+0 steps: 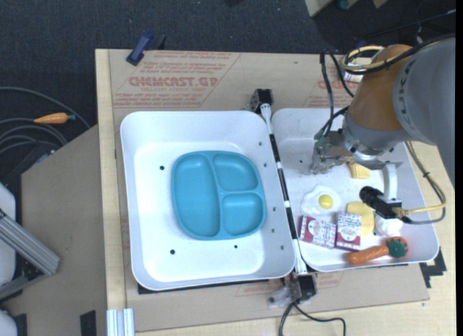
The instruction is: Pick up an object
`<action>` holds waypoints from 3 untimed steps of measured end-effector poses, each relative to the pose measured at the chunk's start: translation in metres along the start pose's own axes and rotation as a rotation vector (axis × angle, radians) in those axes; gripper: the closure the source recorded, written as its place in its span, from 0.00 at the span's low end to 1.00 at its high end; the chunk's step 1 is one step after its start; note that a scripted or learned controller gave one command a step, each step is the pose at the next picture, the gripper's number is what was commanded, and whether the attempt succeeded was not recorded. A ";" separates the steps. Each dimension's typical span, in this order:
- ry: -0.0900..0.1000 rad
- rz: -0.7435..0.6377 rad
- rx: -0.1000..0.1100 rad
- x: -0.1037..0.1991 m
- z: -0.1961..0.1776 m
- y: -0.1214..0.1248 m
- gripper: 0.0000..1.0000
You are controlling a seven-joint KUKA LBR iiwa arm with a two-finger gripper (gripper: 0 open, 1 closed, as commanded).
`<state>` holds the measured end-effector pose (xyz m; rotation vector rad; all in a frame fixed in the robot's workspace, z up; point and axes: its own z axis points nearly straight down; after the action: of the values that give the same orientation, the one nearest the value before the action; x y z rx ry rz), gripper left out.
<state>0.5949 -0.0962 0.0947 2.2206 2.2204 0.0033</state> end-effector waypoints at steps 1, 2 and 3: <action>0.000 0.000 0.001 0.000 0.000 0.000 0.00; -0.001 -0.001 0.002 0.005 0.010 0.072 0.00; -0.003 -0.002 -0.001 0.005 -0.001 0.073 1.00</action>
<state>0.6675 -0.0910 0.0959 2.2173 2.2203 0.0013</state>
